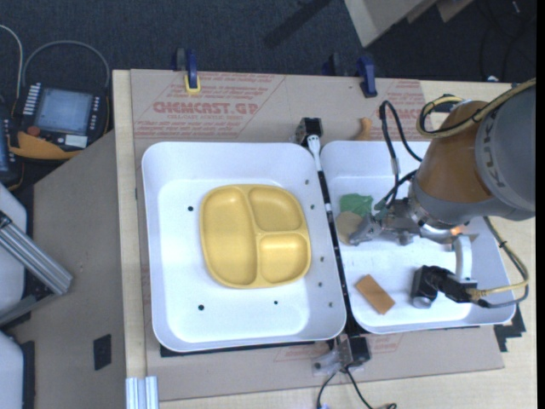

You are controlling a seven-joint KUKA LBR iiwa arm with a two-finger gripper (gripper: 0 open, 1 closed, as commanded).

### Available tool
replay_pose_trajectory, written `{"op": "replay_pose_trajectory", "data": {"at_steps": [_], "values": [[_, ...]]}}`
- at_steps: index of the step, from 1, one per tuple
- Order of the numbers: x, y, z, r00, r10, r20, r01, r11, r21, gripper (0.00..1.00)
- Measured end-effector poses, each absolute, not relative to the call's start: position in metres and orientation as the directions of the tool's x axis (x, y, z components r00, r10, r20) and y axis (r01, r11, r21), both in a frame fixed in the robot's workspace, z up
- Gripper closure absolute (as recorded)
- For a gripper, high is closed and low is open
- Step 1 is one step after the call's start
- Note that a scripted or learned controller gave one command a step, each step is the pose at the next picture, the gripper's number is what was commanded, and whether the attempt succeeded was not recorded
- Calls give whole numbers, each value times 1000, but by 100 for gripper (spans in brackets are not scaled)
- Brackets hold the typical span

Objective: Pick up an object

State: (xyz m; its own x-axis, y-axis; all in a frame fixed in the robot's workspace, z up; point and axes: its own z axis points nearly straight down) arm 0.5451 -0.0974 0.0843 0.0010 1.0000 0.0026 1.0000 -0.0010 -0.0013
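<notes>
Two shallow white bins are seen side by side on a bench covered with brown cardboard. In the left bin (170, 228) a yellow divided tray (254, 233) is laid flat near the middle, with three compartments: one long one on its left side and two smaller ones on its right.

The right bin (375, 164) is reached into by the grey arm (502, 156) from the right, its orange band (447, 164) being seen above the wrist. The gripper (364, 231) is held low in the left part of this bin, pointing left toward the wall shared by the bins.

Three small things are seen in that part of the right bin. A green object (357, 204) lies at the far side, just beyond the gripper. A tan, rounded object (347, 224) lies just nearer, right beside the gripper tip; whether it is touched cannot be told. A brown block (374, 294) lies well apart, at the near side of the bin, tilted on the floor. No object can be made out between the gripper tips, and the gripper's grasp state cannot be told.

A black attachment (428, 285) with a cable is seen below the wrist, at the near right of the bin.
</notes>
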Motion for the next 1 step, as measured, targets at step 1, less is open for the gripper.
{"op": "replay_pose_trajectory", "data": {"at_steps": [1], "values": [[546,-98,97,1,1000,-1,1000,-1,4,100]]}}
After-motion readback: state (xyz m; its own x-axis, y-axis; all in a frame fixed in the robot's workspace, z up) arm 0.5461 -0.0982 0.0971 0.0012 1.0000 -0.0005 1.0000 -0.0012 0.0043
